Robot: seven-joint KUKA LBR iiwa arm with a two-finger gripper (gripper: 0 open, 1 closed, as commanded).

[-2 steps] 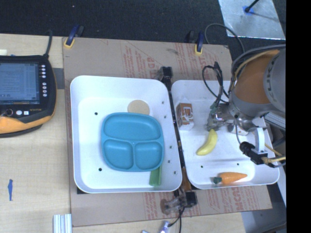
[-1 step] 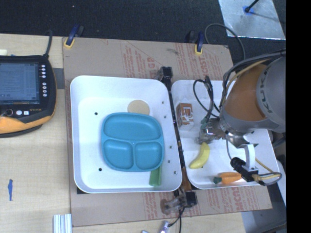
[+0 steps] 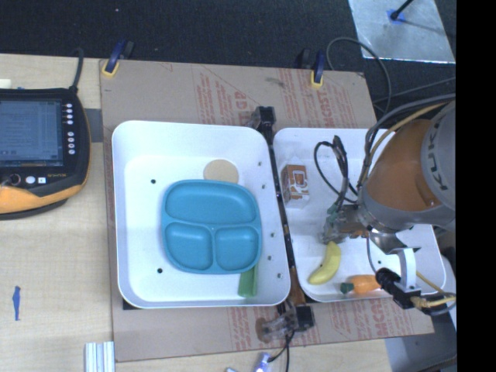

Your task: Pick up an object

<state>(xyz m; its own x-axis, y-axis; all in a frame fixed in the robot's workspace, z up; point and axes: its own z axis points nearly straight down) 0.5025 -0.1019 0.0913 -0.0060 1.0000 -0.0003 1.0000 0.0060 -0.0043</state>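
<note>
Your arm [image 3: 407,173] comes into the camera view from three o'clock and fills the right-hand side of it. You see its grey casing at the far right and the broad orange band just inside that, curving toward nine o'clock. Below the band the grey wrist narrows and points down toward seven o'clock. Black cables loop off the wrist toward eleven o'clock. The gripper [image 3: 339,229] sits at the wrist's low end, small and dark, hanging low; its state cannot be made out from this height.
</note>
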